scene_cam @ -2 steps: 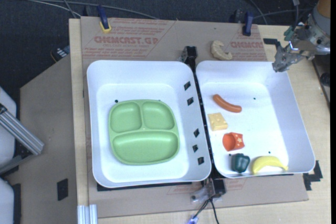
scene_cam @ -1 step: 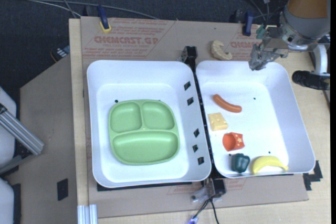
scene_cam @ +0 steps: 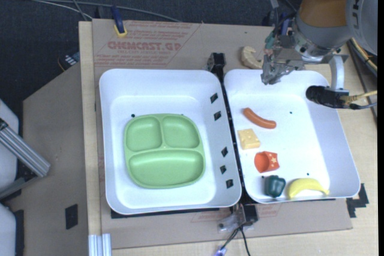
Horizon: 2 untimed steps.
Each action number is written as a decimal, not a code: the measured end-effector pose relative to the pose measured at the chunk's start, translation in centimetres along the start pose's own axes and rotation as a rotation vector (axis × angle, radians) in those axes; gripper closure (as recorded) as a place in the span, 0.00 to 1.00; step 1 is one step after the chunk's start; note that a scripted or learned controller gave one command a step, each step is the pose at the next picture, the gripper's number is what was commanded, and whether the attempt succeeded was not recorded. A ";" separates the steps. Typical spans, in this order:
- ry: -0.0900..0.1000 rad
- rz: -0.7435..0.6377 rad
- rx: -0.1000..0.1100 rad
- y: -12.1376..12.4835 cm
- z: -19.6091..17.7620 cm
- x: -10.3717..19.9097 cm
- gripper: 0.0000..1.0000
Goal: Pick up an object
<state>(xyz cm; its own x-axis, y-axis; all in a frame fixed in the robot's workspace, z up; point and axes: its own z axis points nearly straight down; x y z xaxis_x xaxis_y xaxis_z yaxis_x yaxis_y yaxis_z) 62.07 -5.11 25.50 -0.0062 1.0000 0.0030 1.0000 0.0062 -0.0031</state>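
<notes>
1. My pincer [scene_cam: 275,76] hung over the far rim of the right bin [scene_cam: 339,147]; I could not tell how it was set.
2. Nothing showed in its grasp.
3. The right bin held a sausage [scene_cam: 259,118], a cheese block [scene_cam: 249,138], a red piece [scene_cam: 267,161], a dark green pepper [scene_cam: 275,186] and a banana [scene_cam: 307,187], all lying well nearer the camera than the pincer.
4. The left bin [scene_cam: 114,129] held a green divided plate [scene_cam: 164,150].
</notes>
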 end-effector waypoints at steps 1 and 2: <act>-0.001 0.002 0.000 0.4 0.4 4.4 1.00; -0.002 0.001 -0.005 1.1 0.3 9.8 1.00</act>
